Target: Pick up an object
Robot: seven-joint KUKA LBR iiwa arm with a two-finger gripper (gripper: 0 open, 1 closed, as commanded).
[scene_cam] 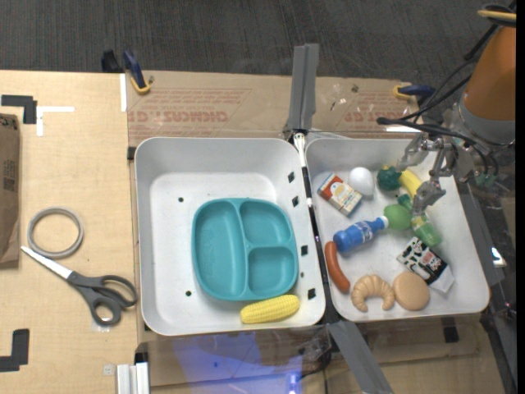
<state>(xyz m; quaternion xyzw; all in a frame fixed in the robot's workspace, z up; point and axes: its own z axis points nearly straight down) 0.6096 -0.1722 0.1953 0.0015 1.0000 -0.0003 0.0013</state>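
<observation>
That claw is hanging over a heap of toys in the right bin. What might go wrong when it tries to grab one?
The claw sits above tightly packed toys: a yellow piece and green pieces touch each other, so it may pinch two or knock one aside. The blue bottle is round and might roll away if it gets bumped.

One camera looks down from above the counter (66, 154) at a slant. Its far edge takes in dark floor (246, 15) beyond the counter; its near edge cuts off just past the bins' front rims. Both bins sit whole within the picture, the left bin (156, 220) near the middle and the right bin (467, 245) toward the right side. The arm (492, 80) enters at the upper right corner. The camera stands far enough back to show scissors (86, 286) and tape (55, 231) at the left.
</observation>
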